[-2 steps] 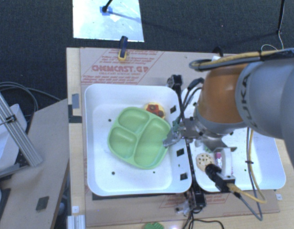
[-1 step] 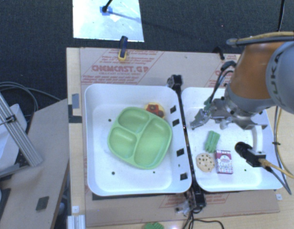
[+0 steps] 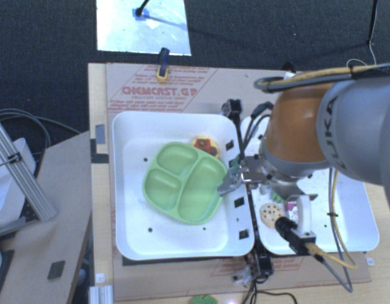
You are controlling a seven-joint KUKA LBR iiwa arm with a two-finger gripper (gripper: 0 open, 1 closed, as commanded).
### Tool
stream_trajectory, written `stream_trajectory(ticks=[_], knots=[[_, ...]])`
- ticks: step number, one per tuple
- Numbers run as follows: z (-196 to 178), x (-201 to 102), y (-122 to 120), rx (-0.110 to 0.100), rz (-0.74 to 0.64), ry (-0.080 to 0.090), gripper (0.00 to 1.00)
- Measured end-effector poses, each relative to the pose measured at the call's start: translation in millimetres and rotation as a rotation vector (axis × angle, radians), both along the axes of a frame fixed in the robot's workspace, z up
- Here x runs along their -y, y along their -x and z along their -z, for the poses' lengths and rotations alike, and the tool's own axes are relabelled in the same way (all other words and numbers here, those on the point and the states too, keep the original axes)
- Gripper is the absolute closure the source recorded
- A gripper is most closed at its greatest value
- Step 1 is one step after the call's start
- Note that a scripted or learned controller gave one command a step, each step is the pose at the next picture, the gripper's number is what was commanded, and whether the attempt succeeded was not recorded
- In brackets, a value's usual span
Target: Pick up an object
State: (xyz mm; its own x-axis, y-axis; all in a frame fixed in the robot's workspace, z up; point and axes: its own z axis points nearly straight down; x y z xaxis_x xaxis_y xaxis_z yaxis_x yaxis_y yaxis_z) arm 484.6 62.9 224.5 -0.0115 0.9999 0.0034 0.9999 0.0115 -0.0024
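Nearest, along the front of the right bin (image 3: 366, 236): a round cookie-like toy (image 3: 268, 215) beside a small pink-and-white item (image 3: 298, 211), both low under the wrist, with yellow cable (image 3: 336, 249) looping past; probably light and small, but crowded by the arm's own hardware and awkward to reach. Next, at the divide between the bins: the claw (image 3: 228, 183), low over the right rim of the green divided plate (image 3: 184, 182), apparently touching or just above its edge; whether released or clenched, cannot tell from this slant, and nothing plainly seen between its tips. Lying in the left bin (image 3: 128, 233), slightly tilted toward the viewer: that plate, three compartments, the likeliest target. Judged as thin moulded plastic: light, stiff, smooth and rather slippery, not fragile; too wide to span across, so best pinched at the raised rim or on one of the inner dividing ridges, where a wall gives something to bite. Likely to pivot and swing when lifted by one edge, so a deep, firm bite on the rim advisable. Just behind the plate, touching or nearly so: a small orange-and-red toy (image 3: 206, 145), partly hidden, compact and easy to nip. Farthest: the cardboard-covered table (image 3: 160, 90) with red lettering
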Motion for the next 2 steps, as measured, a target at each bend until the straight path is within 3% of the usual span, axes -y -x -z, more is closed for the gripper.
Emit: stream_trajectory(ticks=[1, 2], knots=[[42.1, 62.9, -1.6, 0.000, 0.014, 0.004, 0.00], [29.7, 60.2, -3.1, 0.006, 0.008, 0.003, 1.00]])
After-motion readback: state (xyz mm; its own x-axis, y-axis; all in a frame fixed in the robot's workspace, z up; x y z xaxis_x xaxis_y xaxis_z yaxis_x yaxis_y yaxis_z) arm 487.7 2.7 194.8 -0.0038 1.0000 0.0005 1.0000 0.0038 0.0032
